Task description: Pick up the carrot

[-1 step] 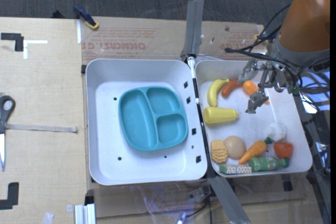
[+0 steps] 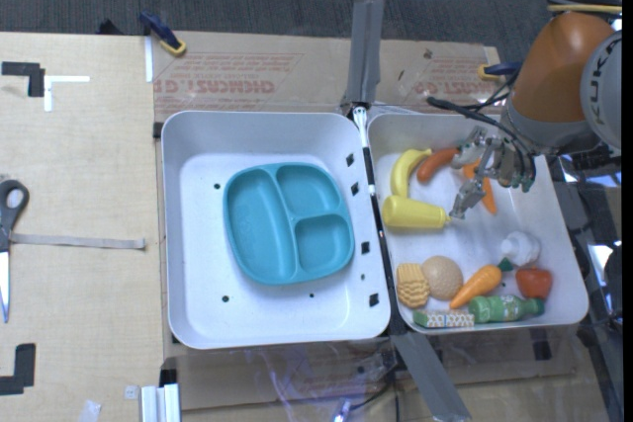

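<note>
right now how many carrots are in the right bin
3, though the arm may hide more. One orange toy carrot lies near the back beside the yellow banana; a small orange one sits under the tool; another lies toward the front by the beige bread roll.

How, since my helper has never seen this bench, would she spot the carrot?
Look in the right-hand white bin, toward its lower edge in the view. Between the tan round roll and the red tomato lies the carrot, tilted above a green bottle. Unlike the orange pieces further up, it has a green top.
</note>
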Controlling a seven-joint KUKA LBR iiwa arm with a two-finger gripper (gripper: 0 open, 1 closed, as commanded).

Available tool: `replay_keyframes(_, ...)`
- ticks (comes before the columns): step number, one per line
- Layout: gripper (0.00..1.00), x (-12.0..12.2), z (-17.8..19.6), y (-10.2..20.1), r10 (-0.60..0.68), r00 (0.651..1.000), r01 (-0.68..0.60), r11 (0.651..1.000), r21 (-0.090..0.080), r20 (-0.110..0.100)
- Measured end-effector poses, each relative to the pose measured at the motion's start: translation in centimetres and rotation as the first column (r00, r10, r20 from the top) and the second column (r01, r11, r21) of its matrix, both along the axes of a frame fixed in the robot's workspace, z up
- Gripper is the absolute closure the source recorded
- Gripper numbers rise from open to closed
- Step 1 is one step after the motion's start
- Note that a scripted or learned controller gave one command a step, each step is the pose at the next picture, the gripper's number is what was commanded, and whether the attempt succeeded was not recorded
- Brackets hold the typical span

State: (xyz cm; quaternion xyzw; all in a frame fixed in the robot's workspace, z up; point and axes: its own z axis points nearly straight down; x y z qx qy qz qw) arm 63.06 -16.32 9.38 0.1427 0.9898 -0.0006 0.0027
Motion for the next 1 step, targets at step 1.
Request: replay_keyframes(1, 1.0, 0.2, 1.13, 0.12, 0.004, 1.0, -0.004, 1.0, -0.002, 0.005)
